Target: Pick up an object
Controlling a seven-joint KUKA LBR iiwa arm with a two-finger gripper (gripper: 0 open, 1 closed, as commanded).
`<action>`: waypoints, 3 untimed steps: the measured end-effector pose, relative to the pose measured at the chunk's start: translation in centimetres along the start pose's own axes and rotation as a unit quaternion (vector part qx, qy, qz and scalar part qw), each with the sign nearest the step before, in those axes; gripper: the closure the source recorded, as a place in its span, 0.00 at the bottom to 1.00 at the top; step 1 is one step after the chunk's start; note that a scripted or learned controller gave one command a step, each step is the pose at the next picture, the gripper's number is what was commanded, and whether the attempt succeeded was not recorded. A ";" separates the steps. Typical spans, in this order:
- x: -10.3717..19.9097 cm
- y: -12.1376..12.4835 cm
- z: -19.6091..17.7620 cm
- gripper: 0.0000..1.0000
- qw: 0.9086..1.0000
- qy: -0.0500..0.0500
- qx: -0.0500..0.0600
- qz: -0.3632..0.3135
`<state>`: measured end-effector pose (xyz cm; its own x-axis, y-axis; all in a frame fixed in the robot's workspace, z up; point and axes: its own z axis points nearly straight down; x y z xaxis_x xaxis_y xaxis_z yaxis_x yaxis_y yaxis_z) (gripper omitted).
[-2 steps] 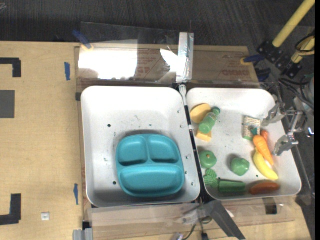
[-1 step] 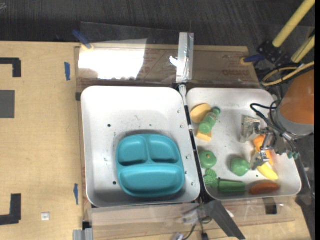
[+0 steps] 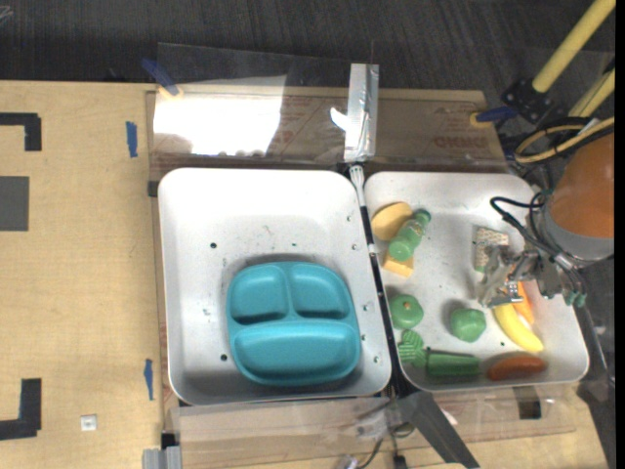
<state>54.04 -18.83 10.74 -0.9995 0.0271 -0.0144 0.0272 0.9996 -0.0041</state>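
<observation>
Nearest the lens, along the six o'clock rim of the right bin [image 3: 576,360], lie a green cucumber [image 3: 451,364] and a red pepper [image 3: 516,365], each with its long axis running nine to three; the cucumber's leafy-looking end at nine o'clock is hard to make out. Just above them a yellow banana [image 3: 518,328] slants from eleven down to five, its upper end hidden under the tool [image 3: 504,279], which hangs over the bin's middle right. Tangled metal and cable blur the tool, so whether its fingers stand apart or together cannot be told, and nothing can be seen held between them. An orange piece [image 3: 528,299] beside the banana is partly covered and cannot be identified. At the frame's three o'clock edge the arm [image 3: 586,208] is cut off, its orange band alone clear. A green ball [image 3: 468,322] sits at nine o'clock of the banana, a second green round thing [image 3: 406,311] further toward nine. A green bottle [image 3: 407,243] points its cap toward one o'clock, touching a yellow wedge [image 3: 390,219]. On the left bin [image 3: 195,203] rests a blue tray [image 3: 291,322], three compartments up.
</observation>
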 end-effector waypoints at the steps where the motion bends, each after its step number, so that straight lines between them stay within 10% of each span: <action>1: 0.0 0.0 0.1 0.00 1.000 0.001 0.000 0.000; 2: -1.3 -1.3 1.9 0.00 0.999 0.002 -0.002 0.042; 3: -1.8 -1.3 0.5 1.00 0.999 -0.006 0.000 0.041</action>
<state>55.80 -20.19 10.29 -0.9937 0.1094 -0.0258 0.1095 0.9940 -0.0028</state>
